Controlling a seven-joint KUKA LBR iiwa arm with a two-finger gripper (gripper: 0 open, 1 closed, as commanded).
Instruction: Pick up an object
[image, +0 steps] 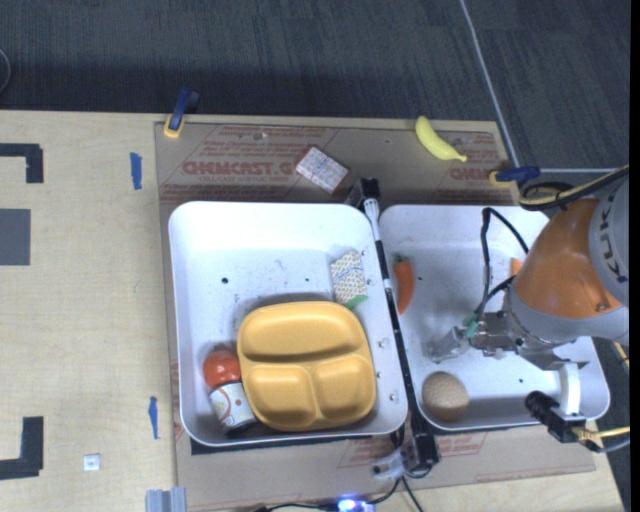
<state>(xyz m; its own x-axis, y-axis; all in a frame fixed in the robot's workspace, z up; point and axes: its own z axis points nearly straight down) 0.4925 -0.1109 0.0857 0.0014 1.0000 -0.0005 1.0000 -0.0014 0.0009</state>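
The gripper (447, 345) hangs low in the right bin (440, 230), just above the brown potato (445, 393) at lower centre-right. Nothing looks lifted yet (whether its pincer is open or closed, I cannot tell), so the grasp and lift remain.

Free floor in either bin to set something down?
Left bin: the bare far-left stretch behind the yellow tray, left of the patterned packet. Its near half is crowded by tray and can. Right bin: bare far strip between carrot and arm; gripper and potato crowd the near part.

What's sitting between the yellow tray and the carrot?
The camera view shows the bins' adjoining walls between the yellow tray and the carrot; nothing else.
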